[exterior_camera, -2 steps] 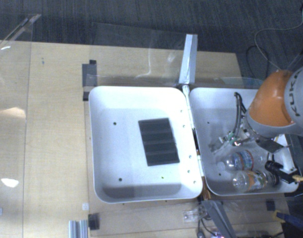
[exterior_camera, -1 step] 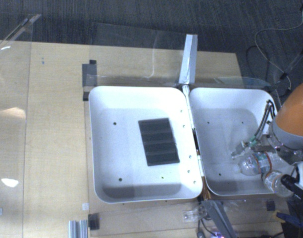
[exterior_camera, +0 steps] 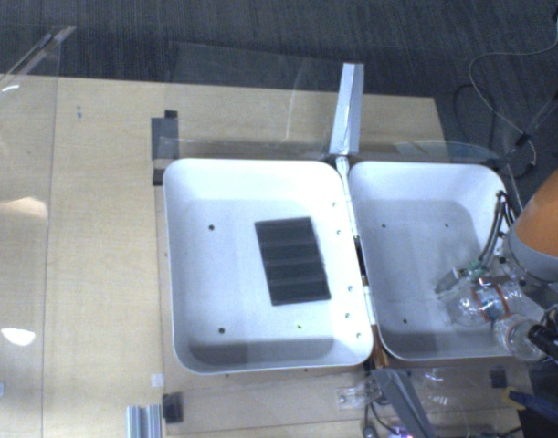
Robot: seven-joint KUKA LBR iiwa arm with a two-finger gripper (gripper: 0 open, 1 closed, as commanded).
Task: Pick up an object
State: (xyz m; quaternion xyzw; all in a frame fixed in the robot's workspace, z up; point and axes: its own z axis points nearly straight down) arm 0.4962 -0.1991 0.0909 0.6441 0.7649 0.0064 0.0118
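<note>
A dark ribbed rectangular pad lies flat in the middle of the left bin. My gripper is low in the front right corner of the right bin, under the orange band of the arm. Right at the gripper lies a clear, glassy-looking object, and a second clear piece rests at the bin's front right rim. The clear material blurs into the gripper's parts, so whether anything is held cannot be made out.
A grey upright bar stands behind the seam between the bins. Cables run across the floor at the back right. Brackets and clamps sit along the bench's front edge.
</note>
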